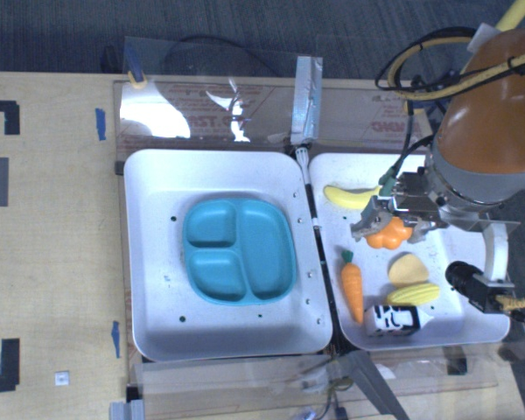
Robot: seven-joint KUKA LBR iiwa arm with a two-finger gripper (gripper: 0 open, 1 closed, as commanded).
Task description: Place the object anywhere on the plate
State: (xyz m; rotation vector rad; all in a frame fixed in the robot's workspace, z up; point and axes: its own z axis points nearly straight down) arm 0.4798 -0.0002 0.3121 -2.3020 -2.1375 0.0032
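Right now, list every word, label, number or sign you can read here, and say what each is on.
None reads clearly.
Red print on the cardboard strip behind the right bin: too blurred to read.
Red print on the cardboard behind the left bin: washed out by glare.
Black-and-white carton in the right bin: a pattern, no legible text.
Blue plate: no markings.

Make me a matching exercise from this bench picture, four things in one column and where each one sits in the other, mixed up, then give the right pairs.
Things:
1. blue plate
2. banana
3. carrot
4. orange toy

Places:
A. right bin, along its left edge
B. right at the gripper
C. left bin, in the middle
D. right bin, near its far edge

Pairs: 1-C, 2-D, 3-A, 4-B
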